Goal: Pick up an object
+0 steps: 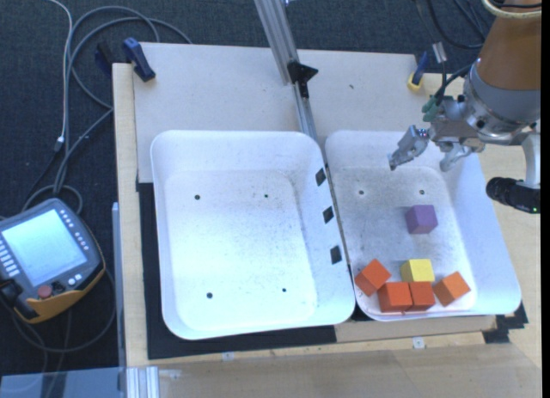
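Nothing is picked up yet. The pincer (pixel 427 154) hangs spread and bare over the upper part of the right bin (pixel 481 216), at the frame's right. The purple cube (pixel 421 218) lies just below it, apart from the rest. The yellow cube (pixel 418 270) and four orange blocks (pixel 410 291) cluster along the bin's lower edge. Descent, closing and lift remain. The arm's upper part is cut off at the top right corner.

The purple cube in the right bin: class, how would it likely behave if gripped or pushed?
The purple cube looks stiff, with flat faces, so the claw could probably pinch it squarely. Resting flat, it would likely slide, not roll. It stands apart from the orange and yellow blocks, so a push should move it alone.
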